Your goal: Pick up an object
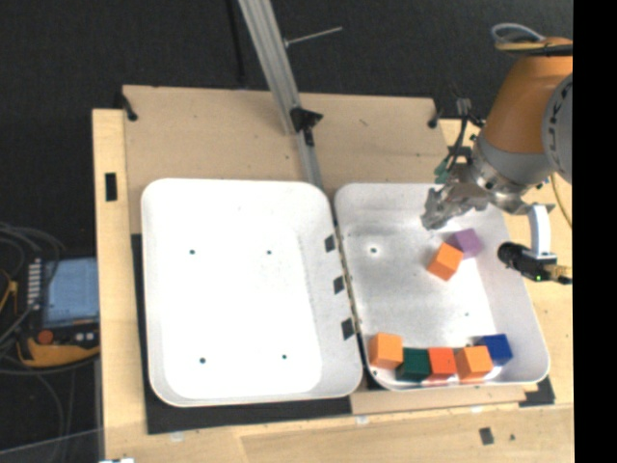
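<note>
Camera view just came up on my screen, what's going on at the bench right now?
The grey arm's end effector hovers over the right white bin, just above a small purple block and an orange cube lying together. Nothing shows between its fingers. Along that bin's near edge sit three more orange cubes, a green cube and a blue cube. The left white bin sits alongside.
</note>
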`<act>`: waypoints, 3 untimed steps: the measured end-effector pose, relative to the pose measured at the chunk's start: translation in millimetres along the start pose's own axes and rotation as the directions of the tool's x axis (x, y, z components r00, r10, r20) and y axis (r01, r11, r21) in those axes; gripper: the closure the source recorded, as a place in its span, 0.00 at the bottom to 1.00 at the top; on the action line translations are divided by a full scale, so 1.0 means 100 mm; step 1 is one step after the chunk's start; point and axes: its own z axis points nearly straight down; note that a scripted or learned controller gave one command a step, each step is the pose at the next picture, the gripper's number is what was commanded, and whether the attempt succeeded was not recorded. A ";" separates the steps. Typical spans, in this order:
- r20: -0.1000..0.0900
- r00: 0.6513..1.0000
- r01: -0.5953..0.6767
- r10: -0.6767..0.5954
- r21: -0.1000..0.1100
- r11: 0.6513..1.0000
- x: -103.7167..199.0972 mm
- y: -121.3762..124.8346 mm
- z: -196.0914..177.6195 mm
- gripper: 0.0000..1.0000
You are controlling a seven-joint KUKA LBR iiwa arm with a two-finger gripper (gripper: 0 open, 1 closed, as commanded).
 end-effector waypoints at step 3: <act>-0.003 1.000 0.005 -0.005 0.006 1.000 1.04 -0.22 -0.35 1.00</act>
